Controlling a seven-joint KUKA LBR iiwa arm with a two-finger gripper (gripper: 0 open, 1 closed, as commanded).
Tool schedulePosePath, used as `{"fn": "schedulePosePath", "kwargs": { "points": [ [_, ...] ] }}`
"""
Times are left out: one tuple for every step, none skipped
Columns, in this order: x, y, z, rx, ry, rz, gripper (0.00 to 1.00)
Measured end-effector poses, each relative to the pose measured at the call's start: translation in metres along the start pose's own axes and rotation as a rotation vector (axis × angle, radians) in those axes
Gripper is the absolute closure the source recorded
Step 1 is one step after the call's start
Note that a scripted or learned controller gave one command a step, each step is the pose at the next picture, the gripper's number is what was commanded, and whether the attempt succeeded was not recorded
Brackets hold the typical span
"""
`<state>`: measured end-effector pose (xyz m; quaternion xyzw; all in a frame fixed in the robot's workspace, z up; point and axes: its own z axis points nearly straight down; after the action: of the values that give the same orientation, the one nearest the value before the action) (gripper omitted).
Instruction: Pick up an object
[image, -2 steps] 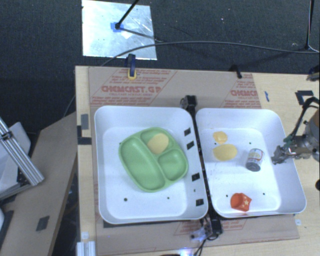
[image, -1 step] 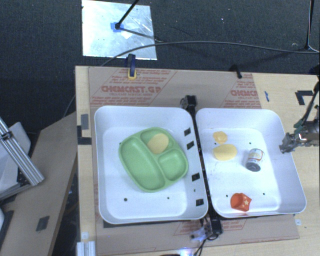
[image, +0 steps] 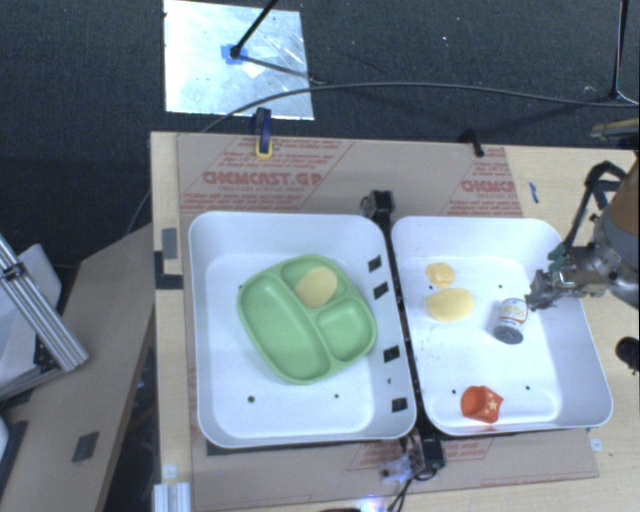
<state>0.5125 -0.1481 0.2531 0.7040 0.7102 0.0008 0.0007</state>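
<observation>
Far left of the green tray, a grey metal rail (image: 40, 320) juts in at a slant over a lower tan panel (image: 95, 390). Behind all that, dark carpet floor (image: 80, 100), and up beyond the tray a shiny foil sheet (image: 235, 58) lies flat on it with a bit of blue tape. A thin black cable (image: 450, 90) runs across the carpet toward the right.

Now the counter (image: 330, 165): brown board with red print on it, a blue-and-yellow clamp (image: 262, 132) pinning its far edge. On it sits the left bin (image: 215, 300), white and shallow, and there is my landmark, the green tray (image: 300, 330), three compartments, lying at a tilt in the middle. A pale yellow lump (image: 317, 287) sits in its far compartment.

Right of the tray, past the black clips on the divider, the right bin (image: 570, 380). Nearest the tray: a small yellow piece (image: 440, 272) and, just in front of it, a larger yellow piece (image: 450, 305), the two close but apart. Further right, a small can (image: 510, 320) lying tipped on the bin floor. Toward the front edge, an orange-red object (image: 482, 402) on its own.

And here I am, furthest from the tray: my hand (image: 548, 288) hangs over the right bin's right side, just beside the can and nothing gripped that I can see. Whether my hand is wide or narrow, I cannot tell from this angle. My grey arm (image: 618, 250) trails off to the right.
</observation>
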Motion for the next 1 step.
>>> {"fn": "schedulePosePath", "kwargs": {
  "points": [
    [0.0473, 0.0089, -0.0016, -0.001, 0.001, -0.001, 1.0]
  ]
}}
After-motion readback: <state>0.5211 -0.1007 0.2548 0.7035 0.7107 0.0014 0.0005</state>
